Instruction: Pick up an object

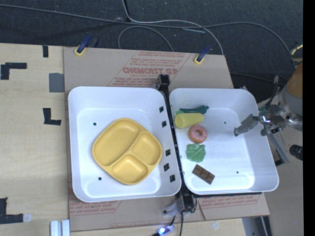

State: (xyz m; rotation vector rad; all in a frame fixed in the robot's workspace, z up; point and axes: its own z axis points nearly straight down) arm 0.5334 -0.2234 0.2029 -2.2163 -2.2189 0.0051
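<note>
The right bin [246, 100] holds several small objects along its left side: a yellow piece [189, 119] with a dark green piece [195, 110] just behind it, a pink donut [198, 133], a light green lump [195, 153] and a brown chocolate bar [203, 174]. My gripper [246, 126] hangs over the right edge of this bin, well to the right of the objects and touching none of them. Nothing is seen in its grasp.
The left bin [81, 102] holds a yellow divided plate [127, 151]. A black divider with clips [171, 132] runs between the bins. Both stand on a cardboard sheet [147, 65]. Cables [162, 28] run across the dark floor behind.
</note>
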